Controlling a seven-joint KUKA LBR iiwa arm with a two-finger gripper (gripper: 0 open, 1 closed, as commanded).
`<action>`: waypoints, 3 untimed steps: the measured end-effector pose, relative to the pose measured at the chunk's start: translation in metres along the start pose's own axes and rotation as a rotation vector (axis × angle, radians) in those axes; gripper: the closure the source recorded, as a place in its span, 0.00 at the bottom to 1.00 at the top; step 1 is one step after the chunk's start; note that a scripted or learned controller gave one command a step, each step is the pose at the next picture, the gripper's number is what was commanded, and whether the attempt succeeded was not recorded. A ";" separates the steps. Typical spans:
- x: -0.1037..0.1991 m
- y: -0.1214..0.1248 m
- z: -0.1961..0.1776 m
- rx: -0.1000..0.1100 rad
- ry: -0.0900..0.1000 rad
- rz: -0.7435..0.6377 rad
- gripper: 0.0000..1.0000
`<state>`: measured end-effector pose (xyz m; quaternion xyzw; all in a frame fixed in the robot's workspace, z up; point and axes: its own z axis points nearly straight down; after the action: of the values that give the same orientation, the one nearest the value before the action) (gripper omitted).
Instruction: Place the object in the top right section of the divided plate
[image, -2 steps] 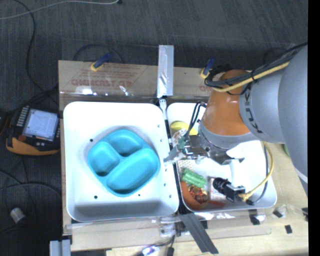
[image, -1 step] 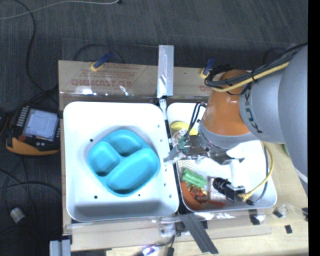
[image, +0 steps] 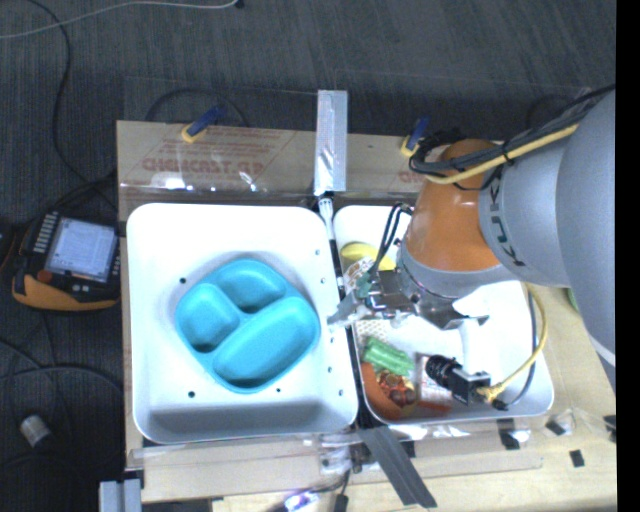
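A blue divided plate (image: 247, 320) lies in the left white bin (image: 150, 400), and I see nothing in its three sections. The arm reaches in from the right over the right bin (image: 535, 400), and its gripper (image: 372, 300) hangs low near that bin's left wall. The wrist hides the fingers. Below the gripper lie a green object (image: 386, 357) and a reddish-brown one (image: 385, 388). A yellow object (image: 354, 251) sits near the bin's far left corner.
A white mesh-patterned item (image: 374, 327) lies under the gripper. The ridge between the two bins (image: 340, 330) runs just left of the gripper. A handheld device (image: 70, 260) rests on the carpet to the left of the bench.
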<state>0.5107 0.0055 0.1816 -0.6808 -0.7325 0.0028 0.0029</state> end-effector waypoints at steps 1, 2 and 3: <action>0.000 0.000 0.000 0.000 0.000 0.000 0.00; 0.000 0.000 0.000 0.000 0.000 0.000 0.00; 0.030 0.005 0.002 0.000 0.000 0.083 0.00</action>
<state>0.5134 0.0353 0.1801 -0.7105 -0.7037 0.0029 0.0029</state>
